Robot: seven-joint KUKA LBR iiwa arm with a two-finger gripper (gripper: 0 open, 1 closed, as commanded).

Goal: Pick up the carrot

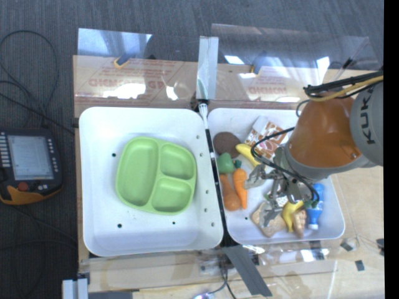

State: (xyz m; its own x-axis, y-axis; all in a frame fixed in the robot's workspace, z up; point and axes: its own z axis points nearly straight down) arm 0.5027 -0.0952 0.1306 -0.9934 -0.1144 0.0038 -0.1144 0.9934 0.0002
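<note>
The carrot [239,185] is orange with a small green top and lies lengthwise at the left side of the right bin [333,229], close to the dividing wall. A paler orange piece [230,197] lies against its left side. My gripper [264,196] hangs just right of the carrot, under the grey arm with the orange band [324,136]. Its metal fingers [255,177] are spread apart with nothing between them. The gripper is beside the carrot, not around it.
The right bin also holds a dark green item [224,162], a brown lump [225,143], a banana [247,154], a snack packet [267,132], a yellow toy [292,214], a blue bottle [316,211] and a tan piece [264,223]. A green divided plate [156,174] sits in the left bin [100,229].
</note>
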